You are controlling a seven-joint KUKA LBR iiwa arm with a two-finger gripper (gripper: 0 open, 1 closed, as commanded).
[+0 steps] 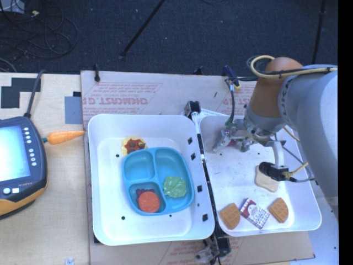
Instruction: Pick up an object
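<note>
While the tool hangs low over the far-left part of the right bin, close to the wall beside the left bin, the step in hand looks like the reach toward a grasp, with no object picked up. I cannot tell how far open the tool is, and nothing shows in its hold. The bin floor around it looks bare apart from small specks.

The likeliest candidates lie well apart from it, along the right bin's near edge. A waffle piece sits toward the near-left corner, a red-and-white packet lies just beside it, and a 2nd waffle piece lies just beside the packet on its other side. In the left bin, a blue divided plate carries a red tomato slice and a green lettuce leaf.

By my judgement, the next move calls for travel toward the near edge and centring over 1 item. Then comes a descent right to the bin floor, since these 3 pieces are flat and lie close together.
</note>
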